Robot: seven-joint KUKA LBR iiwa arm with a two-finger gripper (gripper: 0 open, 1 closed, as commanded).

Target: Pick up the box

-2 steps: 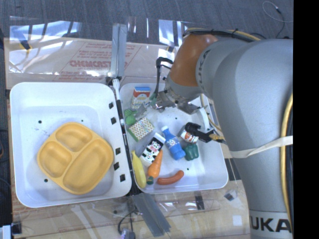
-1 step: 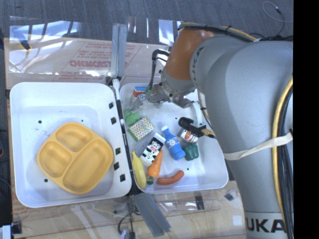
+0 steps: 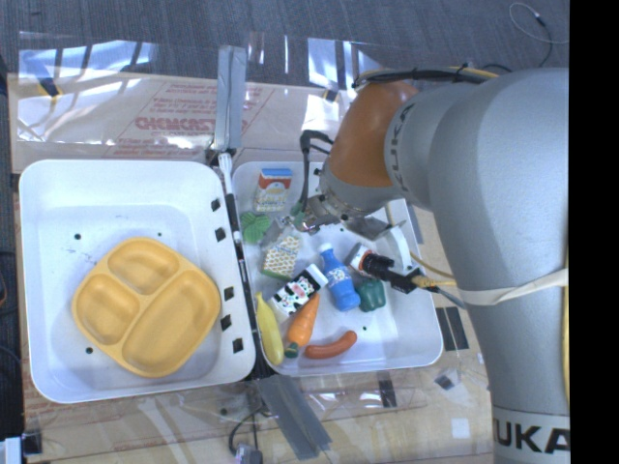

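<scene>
We couldn't tell our claw's (image 3: 308,222) state; crowded beside the box (image 3: 274,189), it risked snagging neighbouring toys instead.

Left of the pincer, a yellow divided tray (image 3: 145,304) lies in the left bin (image 3: 58,187). Below the pincer lie a blue bottle (image 3: 338,278), carrot (image 3: 303,323), sausage (image 3: 330,345) and banana (image 3: 268,329).
</scene>
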